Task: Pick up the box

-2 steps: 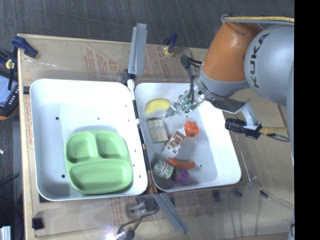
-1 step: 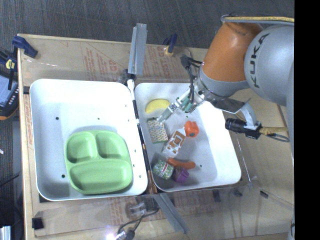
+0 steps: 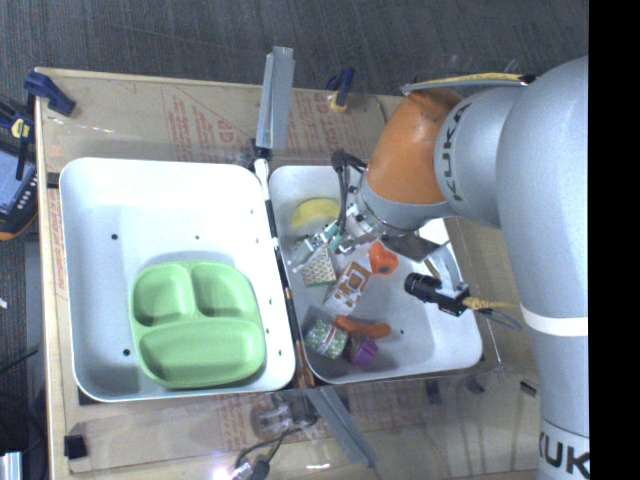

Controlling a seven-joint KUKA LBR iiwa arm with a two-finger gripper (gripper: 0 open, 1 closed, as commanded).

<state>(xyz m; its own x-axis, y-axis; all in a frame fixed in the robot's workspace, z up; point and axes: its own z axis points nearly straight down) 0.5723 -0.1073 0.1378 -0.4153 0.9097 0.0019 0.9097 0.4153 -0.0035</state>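
Observation:
A small brown-and-white box (image 3: 350, 284) lies tilted in the middle of the right bin (image 3: 455, 343). Just left of it sits a paler patterned carton (image 3: 319, 267). My gripper (image 3: 331, 237) hangs low over the bin's upper left part, right above the patterned carton and a little up-left of the brown box. From this angle I see nothing clearly held in it. The grey arm with its orange band (image 3: 410, 163) covers the bin's far right corner.
Around the boxes in the right bin lie a yellow fruit (image 3: 315, 211), an orange piece (image 3: 382, 259), a red sausage shape (image 3: 362, 325), a green speckled ball (image 3: 325, 338) and a purple piece (image 3: 364, 351). A green divided tray (image 3: 197, 323) lies in the left bin (image 3: 90, 198).

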